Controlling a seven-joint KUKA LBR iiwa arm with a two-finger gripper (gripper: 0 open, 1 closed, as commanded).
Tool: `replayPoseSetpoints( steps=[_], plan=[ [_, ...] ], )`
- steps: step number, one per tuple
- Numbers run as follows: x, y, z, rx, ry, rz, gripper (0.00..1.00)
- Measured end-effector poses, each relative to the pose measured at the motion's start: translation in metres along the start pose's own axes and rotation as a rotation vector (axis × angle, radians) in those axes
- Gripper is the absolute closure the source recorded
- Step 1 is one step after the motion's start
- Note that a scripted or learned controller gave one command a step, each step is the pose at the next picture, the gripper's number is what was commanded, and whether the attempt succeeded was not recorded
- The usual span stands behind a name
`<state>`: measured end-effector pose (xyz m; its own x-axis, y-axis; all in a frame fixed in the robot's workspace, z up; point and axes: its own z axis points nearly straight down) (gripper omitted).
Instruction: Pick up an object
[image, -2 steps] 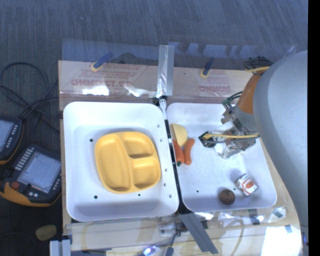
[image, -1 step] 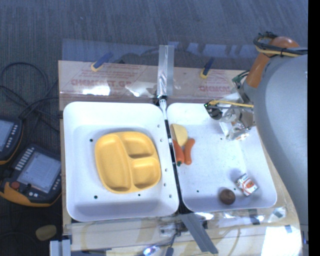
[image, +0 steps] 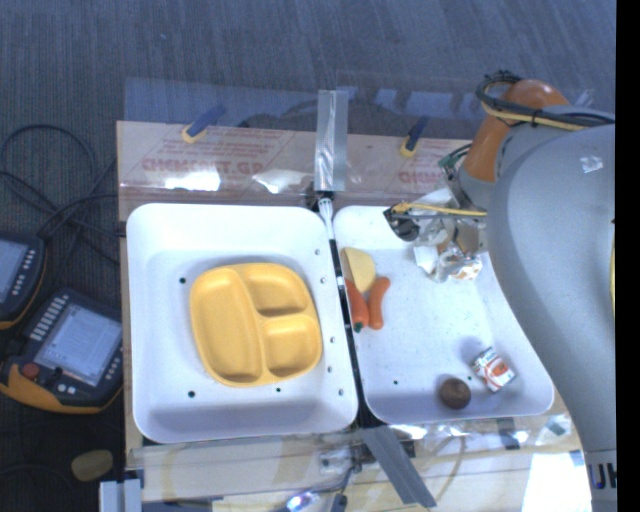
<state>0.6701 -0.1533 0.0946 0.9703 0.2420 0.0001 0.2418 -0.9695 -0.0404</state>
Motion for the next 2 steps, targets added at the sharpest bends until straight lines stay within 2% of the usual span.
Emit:
replayPoseSetpoints(
  steps=[1, 2],
  plan=[
    [-0.008, -0.08, -0.085, -0.037, -0.003, 0.034, 1.0],
    [-0.066, -0.026, -0.012, -0.036, -0.005, 0.043, 1.0]
  ],
)
